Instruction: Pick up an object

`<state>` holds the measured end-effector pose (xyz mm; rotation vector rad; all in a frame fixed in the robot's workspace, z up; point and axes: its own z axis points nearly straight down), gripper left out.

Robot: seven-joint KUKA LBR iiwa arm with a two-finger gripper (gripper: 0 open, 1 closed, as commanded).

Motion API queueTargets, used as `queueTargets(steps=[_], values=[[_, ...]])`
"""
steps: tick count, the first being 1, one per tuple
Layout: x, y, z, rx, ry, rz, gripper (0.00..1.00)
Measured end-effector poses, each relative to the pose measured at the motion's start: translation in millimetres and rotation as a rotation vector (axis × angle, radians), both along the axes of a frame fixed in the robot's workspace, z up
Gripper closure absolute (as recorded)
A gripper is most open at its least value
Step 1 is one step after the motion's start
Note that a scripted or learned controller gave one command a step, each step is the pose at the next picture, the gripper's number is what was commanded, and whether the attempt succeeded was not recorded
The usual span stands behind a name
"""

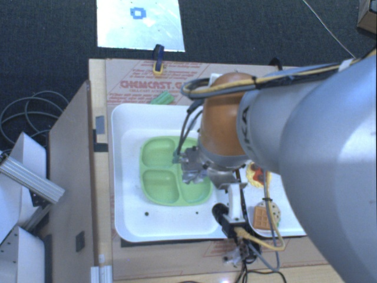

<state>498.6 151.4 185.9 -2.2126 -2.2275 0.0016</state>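
A light green divided plate (162, 171) lies flat in the left white bin (126, 158). The arm's orange wrist band and grey flange hang over the plate's right part. My gripper (189, 168) is down at the plate's right edge, mostly hidden under the wrist. At the right, past the arm, bits of small objects show in the other bin: a red and yellow piece (255, 174) and an orange waffle-like piece (262, 216).
A green object (161, 98) lies on the cardboard behind the left bin. A blue and yellow clamp (158, 61) sits at the board's far edge. Cables (244, 240) hang at the bin's front right corner. The big grey arm covers the right bin.
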Motion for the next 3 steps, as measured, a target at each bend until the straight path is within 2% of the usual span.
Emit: queueTargets(steps=[1,2,3], values=[[34.5,-57.3,75.8,-0.001,-0.012,-0.01,1.0],[24.9,-191.7,2.0,-0.003,0.002,-0.017,1.0],[-9.6,-103.9,-2.3,0.002,0.001,0.004,1.0]])
